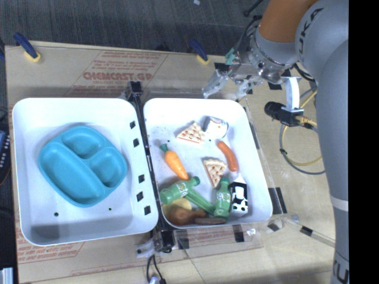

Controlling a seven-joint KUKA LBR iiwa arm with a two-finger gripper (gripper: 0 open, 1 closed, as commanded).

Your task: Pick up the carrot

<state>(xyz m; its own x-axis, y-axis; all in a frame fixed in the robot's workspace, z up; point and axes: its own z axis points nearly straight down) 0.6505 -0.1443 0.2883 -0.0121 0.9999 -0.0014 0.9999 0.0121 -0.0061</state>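
Observation:
The carrot [176, 164] is orange with a small green top and lies in the right bin [256, 152], near its left wall, pointing toward the front right. My gripper [228, 89] hangs over the bin's far rim, well beyond the carrot and to its right. Its fingers [212, 89] are spread open with nothing between them.
Around the carrot lie two pizza slices [191, 134] [214, 170], a sausage [227, 155], green bottles [179, 190] [222, 197], a cow-patterned carton [238, 197], a white cup [216, 125] and a brown item [186, 215]. The left bin [35, 114] holds a blue divided plate [83, 164].

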